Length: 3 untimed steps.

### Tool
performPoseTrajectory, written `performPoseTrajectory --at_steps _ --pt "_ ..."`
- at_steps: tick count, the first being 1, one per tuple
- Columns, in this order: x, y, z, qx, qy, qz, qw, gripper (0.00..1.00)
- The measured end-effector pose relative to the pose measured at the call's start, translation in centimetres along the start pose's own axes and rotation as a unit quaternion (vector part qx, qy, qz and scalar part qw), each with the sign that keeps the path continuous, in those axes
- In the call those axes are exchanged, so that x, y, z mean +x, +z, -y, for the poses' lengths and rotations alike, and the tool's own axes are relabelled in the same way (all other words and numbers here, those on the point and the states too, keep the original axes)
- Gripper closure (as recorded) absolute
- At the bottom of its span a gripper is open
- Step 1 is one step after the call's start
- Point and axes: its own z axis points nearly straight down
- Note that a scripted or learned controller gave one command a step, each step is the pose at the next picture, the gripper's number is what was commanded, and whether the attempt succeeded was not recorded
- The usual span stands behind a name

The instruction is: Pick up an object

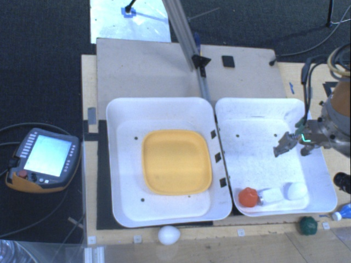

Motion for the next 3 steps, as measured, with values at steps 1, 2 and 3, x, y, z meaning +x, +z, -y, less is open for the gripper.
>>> performPoseTrajectory --at_steps 1,2,3 --pt "0.0 0.0 0.0 0.0 0.0 0.0 1.0 0.0" --pt "-0.3 5.5 -0.9 0.002 0.0 0.0 1.0 0.0" --pt "0.4 11.2 -1.4 0.002 0.0 0.0 1.0 0.0"
